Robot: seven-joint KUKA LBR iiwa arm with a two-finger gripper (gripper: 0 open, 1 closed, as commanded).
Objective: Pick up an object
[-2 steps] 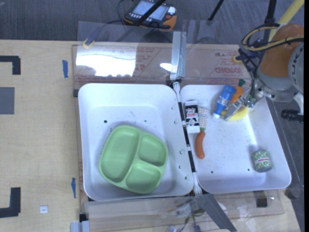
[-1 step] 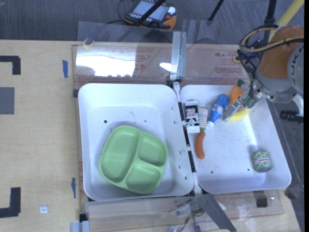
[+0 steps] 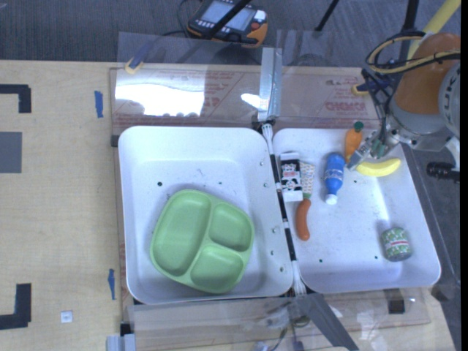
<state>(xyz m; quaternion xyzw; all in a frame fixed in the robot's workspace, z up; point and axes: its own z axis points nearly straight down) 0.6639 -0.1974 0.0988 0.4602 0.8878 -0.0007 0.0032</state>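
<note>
In the right bin (image 3: 420,218), the gripper (image 3: 363,156), grip state unclear, hangs between carrot (image 3: 353,140) and banana (image 3: 380,168).

The wooden bench (image 3: 58,218) bears two white bins side by side, left (image 3: 146,152) and right (image 3: 417,225).

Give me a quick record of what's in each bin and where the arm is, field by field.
left bin: green divided plate
right bin: blue bottle, carrot, banana, orange sausage-shaped toy, black and white box, round green patterned item
end effector: at the back of the right bin, between carrot and banana
</note>
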